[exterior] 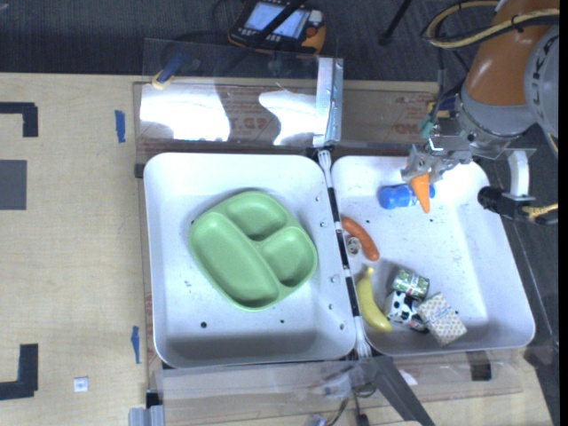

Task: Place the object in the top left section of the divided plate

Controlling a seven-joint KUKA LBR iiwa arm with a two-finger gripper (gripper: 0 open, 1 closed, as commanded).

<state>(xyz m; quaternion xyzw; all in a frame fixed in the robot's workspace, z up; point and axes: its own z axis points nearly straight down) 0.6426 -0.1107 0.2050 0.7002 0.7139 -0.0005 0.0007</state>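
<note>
The green divided plate [253, 248] lies in the left bin [169, 327], with two small sections on its upper right and one large section at lower left. In the right bin [497, 273], my gripper [427, 169] hangs over the far part, directly above an orange carrot [422, 194] whose tip points toward the camera. The carrot's thick end meets the gripper's lower end, and whether it is gripped cannot be made out. A blue object [396, 196] lies touching the carrot's left side.
Also in the right bin: a reddish sausage [361, 238] near the divider, a yellow banana [371, 302], a green can [411, 284], a black-and-white item [404, 309] and a patterned box [441, 319]. A clear panel [231, 96] stands behind the left bin.
</note>
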